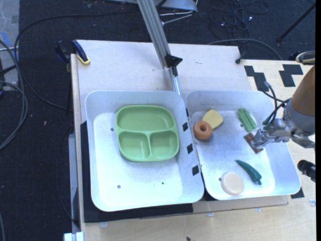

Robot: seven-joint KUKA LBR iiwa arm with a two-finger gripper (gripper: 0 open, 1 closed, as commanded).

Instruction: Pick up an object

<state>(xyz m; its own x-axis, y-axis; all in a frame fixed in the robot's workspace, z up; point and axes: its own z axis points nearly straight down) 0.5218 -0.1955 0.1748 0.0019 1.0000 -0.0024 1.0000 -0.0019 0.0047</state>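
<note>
My gripper [259, 136] reaches in from the right and hangs low over the right bin [281, 177], near its right side. A small brown piece [250, 140] lies right at its tip; I cannot make out whether it is gripped. A light green ribbed vegetable [246, 118] lies just up and left of the gripper. A dark green pepper [249, 170] lies below it. A cream round disc [232, 183] rests near the front rim. A brown doughnut [202, 130] and a yellow wedge [212, 118] sit together at the bin's left side.
The left bin [100, 185] holds a green divided plate [148, 132]. A slanted metal pole [155, 26] rises behind the bins. Cables run over the dark floor at the back and left. The arm's grey wrist [301, 117] overhangs the right bin's right rim.
</note>
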